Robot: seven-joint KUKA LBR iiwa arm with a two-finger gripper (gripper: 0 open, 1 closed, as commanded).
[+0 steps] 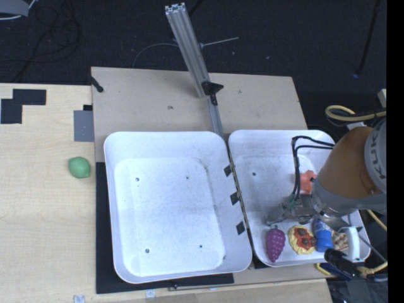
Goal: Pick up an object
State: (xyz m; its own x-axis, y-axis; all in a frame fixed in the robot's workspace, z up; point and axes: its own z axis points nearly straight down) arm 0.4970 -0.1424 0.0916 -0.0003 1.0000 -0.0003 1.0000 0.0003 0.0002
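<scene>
In the right bin (265,150), along the near wall, lie a purple bunch of grapes (274,243), a yellow and red toy (302,240), a blue object (322,238) and a tan waffle-like piece (344,238). A small orange object (307,181) lies further back, beside the arm. My gripper (282,216) hangs low over the right bin's floor, just above and behind the grapes and the yellow toy. Nothing can be made out in its grasp. The grey wrist and orange band (346,164) hide the bin's right part.
The left bin (113,145) adjoins the right one, with black clips (235,198) along the shared wall. A green ball (79,167) rests on the wooden bench left of the bins. An aluminium rail (189,43) slants up behind them. Cables (341,269) lie at the front right.
</scene>
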